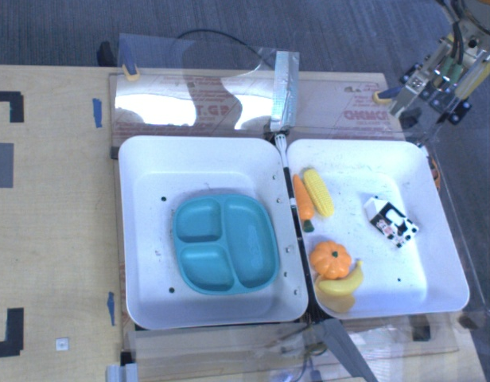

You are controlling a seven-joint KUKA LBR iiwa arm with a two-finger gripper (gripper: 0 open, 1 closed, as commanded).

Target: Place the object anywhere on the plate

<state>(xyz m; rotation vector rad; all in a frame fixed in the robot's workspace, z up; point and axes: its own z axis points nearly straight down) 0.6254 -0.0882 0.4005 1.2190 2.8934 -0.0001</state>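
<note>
The gripper (436, 82) sits at the upper right corner, above and outside the right bin (436, 277), well apart from everything in it. It shows as a tangle of metal, wires and small parts, and whether it is open or closed cannot be told; nothing is seen in its grasp. The arm above it is cut off by the top and right edges.

The left bin (141, 181) holds a teal plate (226, 243), smooth plastic, rounded-rectangular, split into 3 compartments, with nothing on it. Both bins are shallow, white and glossy with rounded corners, and they meet along a raised middle seam.

In the right bin, 5 things lie clear of the plate. A carrot (303, 200), orange and tapered, lies along the left wall, touching a yellow corn cob (318, 192) with a bumpy surface just beside it. Lower down, an orange pumpkin (331, 260), ribbed and round, rests against a curved yellow banana (341, 283), which is partly tucked beneath it. Farther right, alone on the bin floor, is a small black-and-white object (392, 222), blocky and patchy; its exact form is too small to make out.

Behind the bins, a sheet of clear film (189, 94) glares, hiding the board under it.
</note>
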